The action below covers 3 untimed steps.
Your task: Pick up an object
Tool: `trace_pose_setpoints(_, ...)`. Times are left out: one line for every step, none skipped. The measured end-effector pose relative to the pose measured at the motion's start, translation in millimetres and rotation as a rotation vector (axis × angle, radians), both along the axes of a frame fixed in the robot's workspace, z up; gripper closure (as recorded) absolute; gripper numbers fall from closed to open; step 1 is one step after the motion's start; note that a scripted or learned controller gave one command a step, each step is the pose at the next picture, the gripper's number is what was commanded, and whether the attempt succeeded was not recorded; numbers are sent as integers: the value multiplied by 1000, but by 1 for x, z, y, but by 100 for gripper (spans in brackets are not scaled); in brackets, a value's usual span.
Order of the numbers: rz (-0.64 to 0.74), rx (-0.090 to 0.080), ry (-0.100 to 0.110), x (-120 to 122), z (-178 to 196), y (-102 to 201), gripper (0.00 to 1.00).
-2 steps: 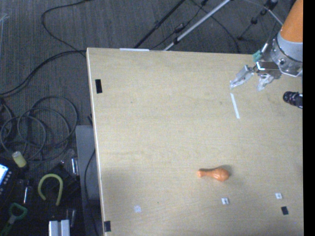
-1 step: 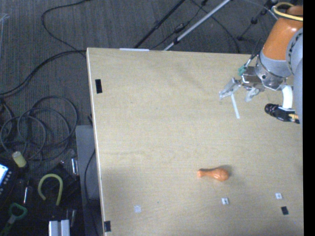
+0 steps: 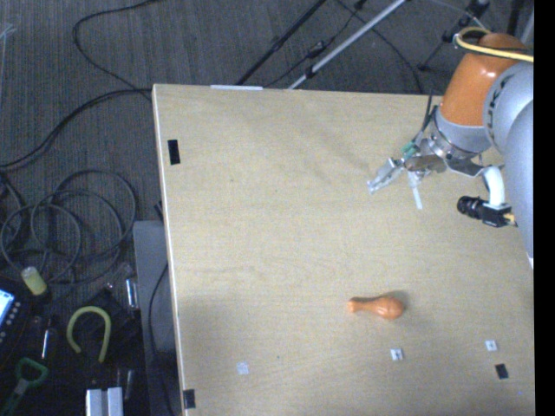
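Camera view: the hand point(image 3: 397, 186) hangs above the counter point(image 3: 277, 232), fingers spread apart with nothing between them. An orange pear-shaped object point(image 3: 378, 307) lies flat on the counter, well apart from the hand, on the side nearer the counter's front edge.
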State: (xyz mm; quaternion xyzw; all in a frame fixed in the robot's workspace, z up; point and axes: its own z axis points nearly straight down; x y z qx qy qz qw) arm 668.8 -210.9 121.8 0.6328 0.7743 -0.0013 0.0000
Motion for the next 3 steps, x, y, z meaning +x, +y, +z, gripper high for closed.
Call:
trace_pose_setpoints(337,2,-1,0,-38,18,0)
trace_pose_setpoints(338,3,-5,1,-28,20,100)
trace_pose_setpoints(317,3,-3,0,51,51,100)
